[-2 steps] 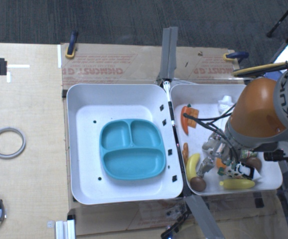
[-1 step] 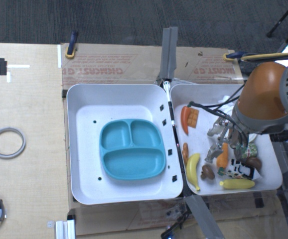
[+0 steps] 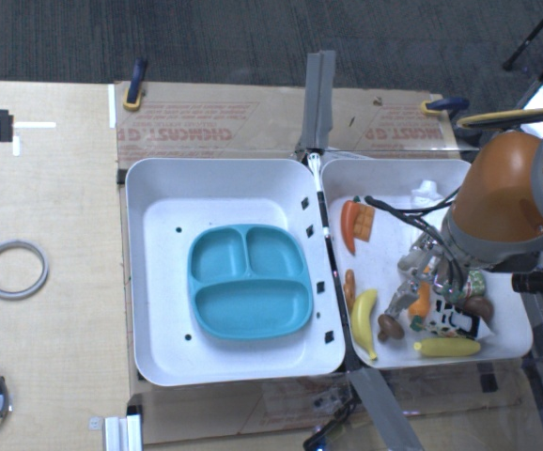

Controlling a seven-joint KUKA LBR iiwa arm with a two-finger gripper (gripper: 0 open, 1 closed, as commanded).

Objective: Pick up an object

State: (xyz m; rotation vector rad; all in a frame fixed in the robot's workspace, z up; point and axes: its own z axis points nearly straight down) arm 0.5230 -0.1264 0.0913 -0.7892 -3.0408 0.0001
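- Grey metal two-finger gripper is low in the right white plastic bin, among small toys; whether it grips anything I cannot tell.
- A yellow plastic banana lies just left of it.
- A teal divided plate sits in the left white bin.

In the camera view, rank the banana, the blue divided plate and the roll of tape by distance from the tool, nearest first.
Measured from the tool:
1. Banana, in the same right bin, just left of the tool.
2. Blue divided plate, in the left bin.
3. Roll of tape, out on the bench at far left.
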